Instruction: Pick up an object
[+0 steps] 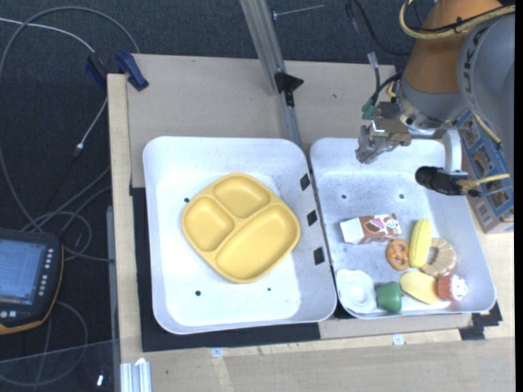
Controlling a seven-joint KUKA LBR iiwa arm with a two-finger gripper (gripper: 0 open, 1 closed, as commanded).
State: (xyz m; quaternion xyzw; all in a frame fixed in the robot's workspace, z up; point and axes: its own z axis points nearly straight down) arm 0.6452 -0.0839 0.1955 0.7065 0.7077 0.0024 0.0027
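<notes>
The grey arm's gripper [374, 149] hung over the right shallow white bin's [343, 163] far end; whether its jaws were spread, I cannot tell.

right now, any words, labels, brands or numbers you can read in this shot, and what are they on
None can be read.
The small carton in the right bin carries red and brown print, too blurred to make out.
The handheld screen at the left edge glows blue, its content too small to read.

bright, even overhead light; white bins [245, 149] glare slightly, shadows soft, mild blur toward the frame edges.
</notes>
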